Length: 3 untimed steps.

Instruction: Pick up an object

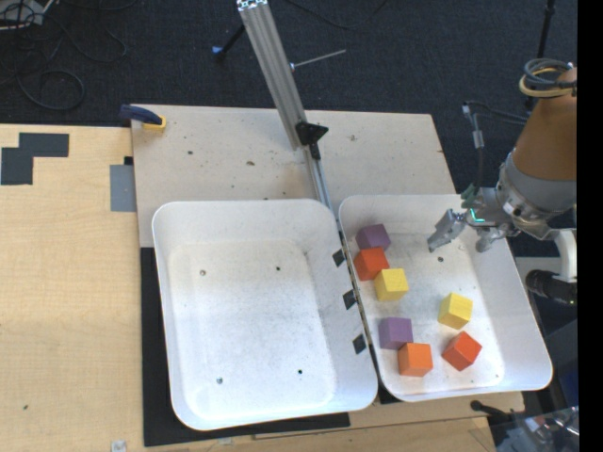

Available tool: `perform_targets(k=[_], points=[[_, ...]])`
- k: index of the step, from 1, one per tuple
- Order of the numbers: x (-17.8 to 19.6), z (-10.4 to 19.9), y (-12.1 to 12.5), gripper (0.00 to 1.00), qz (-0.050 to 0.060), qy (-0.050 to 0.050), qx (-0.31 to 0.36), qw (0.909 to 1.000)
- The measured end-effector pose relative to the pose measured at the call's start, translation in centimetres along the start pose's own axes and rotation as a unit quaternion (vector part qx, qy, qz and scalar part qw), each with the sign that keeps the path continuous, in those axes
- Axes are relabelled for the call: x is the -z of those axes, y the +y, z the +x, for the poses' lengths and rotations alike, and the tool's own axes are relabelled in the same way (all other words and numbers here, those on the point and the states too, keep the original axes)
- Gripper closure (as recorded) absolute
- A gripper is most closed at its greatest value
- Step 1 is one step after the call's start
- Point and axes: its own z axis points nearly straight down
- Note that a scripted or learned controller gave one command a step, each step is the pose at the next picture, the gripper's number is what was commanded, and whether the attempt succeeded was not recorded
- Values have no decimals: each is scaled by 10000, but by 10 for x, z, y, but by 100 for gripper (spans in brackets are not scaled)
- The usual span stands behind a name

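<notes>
Several small cubes lie in the right bin [513,299]. A purple cube [373,236] touches an orange-red cube [370,262] near the bin's left wall, with a yellow cube [391,283] just below them. Further forward sit a second yellow cube [456,310], a second purple cube [395,331], an orange cube [415,359] and a red cube [462,351]. My gripper [464,236] hangs over the back right part of this bin, open, with nothing between its fingers. It is to the right of the purple cube and behind the second yellow cube.
The left bin [245,309] stands beside the right one, with black clips along their shared edge. A slanted aluminium rail [278,73] rises from behind the bins. A blue and yellow clamp [143,117] lies at the board's back left corner.
</notes>
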Motion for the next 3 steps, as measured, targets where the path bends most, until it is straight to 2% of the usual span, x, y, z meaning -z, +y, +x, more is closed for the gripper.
perform_targets(k=[1, 2, 3], points=[[-60, 8, 4, 0, 30, 8, 13, 10000], [-118, -1, 5, 0, 14, -3, -8, 10000], [-122, -1, 5, 0, 2, 0, -21, 10000]])
